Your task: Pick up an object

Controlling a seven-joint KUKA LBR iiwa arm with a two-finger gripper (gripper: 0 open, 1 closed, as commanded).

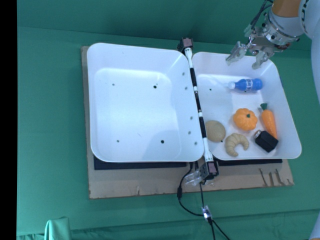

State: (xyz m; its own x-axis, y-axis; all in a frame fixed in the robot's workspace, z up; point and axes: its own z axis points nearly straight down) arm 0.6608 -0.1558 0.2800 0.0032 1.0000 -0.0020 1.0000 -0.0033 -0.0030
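Green bench: spread hand (248,55) hovers above right bin (290,115), near bottle (246,85).

In the right bin (215,64) the bottle (246,85) lies farthest back; nearer sit pumpkin (245,119) and carrot (269,121), then potato (215,130), croissant (236,144) and box (266,141) (rightmost).

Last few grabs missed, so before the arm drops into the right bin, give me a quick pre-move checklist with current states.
1. End effector open, nothing between its fingers: ok.
2. End effector directly over the blue bottle: not ok, it sits toward the bin's far edge.
3. Bottle clear of the pumpkin and carrot: ok.
4. Bottle lying on its side: ok.
5. Height above the right bin: cannot tell.
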